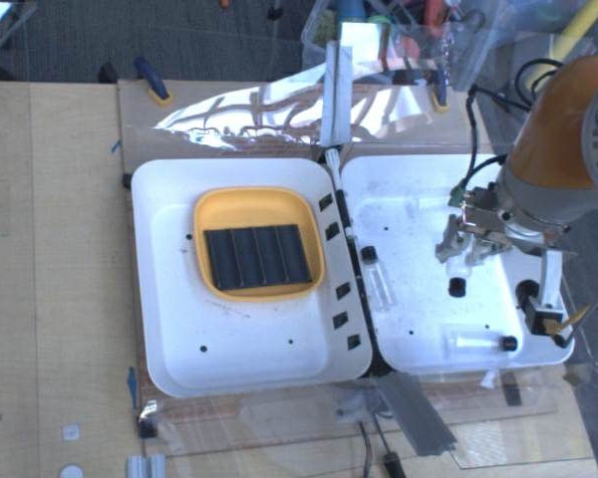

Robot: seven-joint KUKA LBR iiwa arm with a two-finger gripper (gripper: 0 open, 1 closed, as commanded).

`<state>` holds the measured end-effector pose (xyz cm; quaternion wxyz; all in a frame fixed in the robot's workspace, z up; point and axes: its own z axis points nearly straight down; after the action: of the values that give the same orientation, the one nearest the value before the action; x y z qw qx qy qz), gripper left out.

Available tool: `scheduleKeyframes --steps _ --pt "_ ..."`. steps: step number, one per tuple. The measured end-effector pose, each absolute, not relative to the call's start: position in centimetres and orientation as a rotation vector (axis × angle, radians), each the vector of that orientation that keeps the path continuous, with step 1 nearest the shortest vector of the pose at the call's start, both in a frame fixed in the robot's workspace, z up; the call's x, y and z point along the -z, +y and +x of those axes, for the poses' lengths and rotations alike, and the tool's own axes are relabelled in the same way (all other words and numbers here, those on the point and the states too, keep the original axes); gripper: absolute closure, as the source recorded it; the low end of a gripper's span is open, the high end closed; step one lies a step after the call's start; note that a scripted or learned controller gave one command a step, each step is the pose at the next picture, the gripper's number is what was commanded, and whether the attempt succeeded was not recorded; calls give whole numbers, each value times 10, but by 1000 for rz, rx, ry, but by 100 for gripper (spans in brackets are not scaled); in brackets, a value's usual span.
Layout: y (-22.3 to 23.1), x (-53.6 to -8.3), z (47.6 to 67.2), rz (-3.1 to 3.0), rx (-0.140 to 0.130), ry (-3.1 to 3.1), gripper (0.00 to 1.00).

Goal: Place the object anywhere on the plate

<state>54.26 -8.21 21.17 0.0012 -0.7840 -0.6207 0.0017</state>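
Camera view: yellow plate (207, 210) sits in left bin (159, 267), w/ a dark ribbed block (257, 257) lying flat on it, roughly centred. Arm (563, 137) reaches over right bin (409, 202); gripper (465, 250) hangs above the bin floor, nothing seen btwn its fingers, can't tell if spread or closed. Small clear syringes (475, 343) lie in right bin.

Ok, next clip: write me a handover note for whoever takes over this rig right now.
Gripper: over the right white bin, nothing visibly held.
Dark ribbed rectangular block: already lying on the yellow plate in the left white bin.
Clear syringe-like tubes: loose in the right bin.
Done: block appears placed on the plate.
Left: probably only moving the arm away.
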Motion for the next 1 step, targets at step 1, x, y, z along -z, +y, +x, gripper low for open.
scheduleKeyframes --steps 1 --pt "-88 -183 479 -2359 -4 -2069 100"
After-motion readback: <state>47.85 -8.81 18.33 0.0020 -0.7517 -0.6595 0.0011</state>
